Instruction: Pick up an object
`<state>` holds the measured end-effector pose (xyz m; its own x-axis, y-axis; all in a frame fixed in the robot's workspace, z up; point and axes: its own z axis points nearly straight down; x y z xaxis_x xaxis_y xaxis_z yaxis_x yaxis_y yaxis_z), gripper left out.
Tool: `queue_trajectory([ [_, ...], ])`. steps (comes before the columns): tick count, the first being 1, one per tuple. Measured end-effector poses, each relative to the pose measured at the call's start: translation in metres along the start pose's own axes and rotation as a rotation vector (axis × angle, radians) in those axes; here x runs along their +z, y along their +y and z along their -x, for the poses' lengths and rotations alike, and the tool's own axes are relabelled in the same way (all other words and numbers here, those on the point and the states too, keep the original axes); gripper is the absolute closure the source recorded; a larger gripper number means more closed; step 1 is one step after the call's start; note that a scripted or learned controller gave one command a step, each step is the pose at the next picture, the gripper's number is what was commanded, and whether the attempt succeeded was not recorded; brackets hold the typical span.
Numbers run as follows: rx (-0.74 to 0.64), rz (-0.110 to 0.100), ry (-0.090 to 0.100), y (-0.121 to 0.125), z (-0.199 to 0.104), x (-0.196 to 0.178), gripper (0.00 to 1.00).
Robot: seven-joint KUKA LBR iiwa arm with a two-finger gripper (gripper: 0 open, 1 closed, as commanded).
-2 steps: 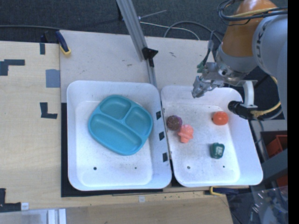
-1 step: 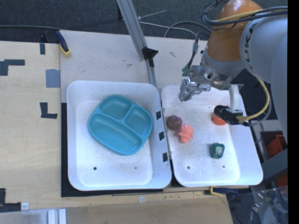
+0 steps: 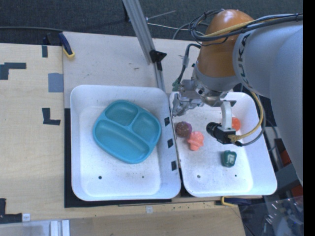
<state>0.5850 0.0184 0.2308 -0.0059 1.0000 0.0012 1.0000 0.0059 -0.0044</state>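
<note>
In the right bin lie a brown-purple ball, a pink lumpy toy, a dark green object and an orange piece half hidden behind a black cable fitting. My gripper hangs over the bin's back left corner, just above and behind the ball. Nothing shows in its grasp.
The left bin holds a blue divided plate. A slanted metal rail runs down to the bins' shared wall. The arm's orange band and grey body cover the right bin's back right.
</note>
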Motion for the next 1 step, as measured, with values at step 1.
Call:
queue_trajectory([
  [1, -0.002, 0.001, 0.001, -0.0236, -0.0592, -0.0023, 1.00],
])
